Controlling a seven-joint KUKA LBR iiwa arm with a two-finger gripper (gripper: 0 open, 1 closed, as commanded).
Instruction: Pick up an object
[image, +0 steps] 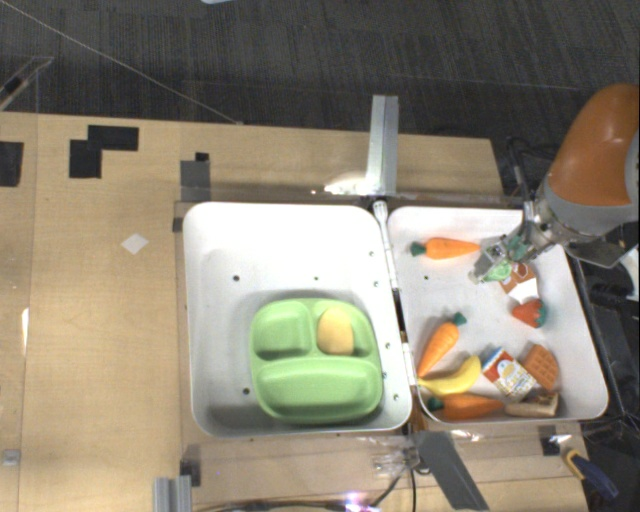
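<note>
Two shallow white plastic bins side by side on the pale wooden bench (90, 330), left bin (215, 400) and right bin (590, 385) meeting at a shared middle wall. Nearest in the right bin: an orange toy piece (470, 406) against the front wall, a curved yellow plastic banana (452, 377) on top of it, a small printed carton (508, 375) just right of the banana, a brown waffle-shaped piece (542, 365) touching the carton. Behind the banana, a tapered orange toy carrot with a green top (441, 343), tilted. Further back, right of that carrot, a small red strawberry-like toy (528, 313). At the back, a second orange carrot (447, 247) lying flat. In the left bin, a smooth green divided plastic tray (315, 385) carrying a round yellow lemon-like toy (336, 330) in its right rear compartment. Grey two-finger gripper (497, 263) low over the back of the right bin, just right of the rear carrot, over a small red-and-white object (520, 279). Cannot tell how far apart its fingers stand, nor whether anything sits between them.
</note>
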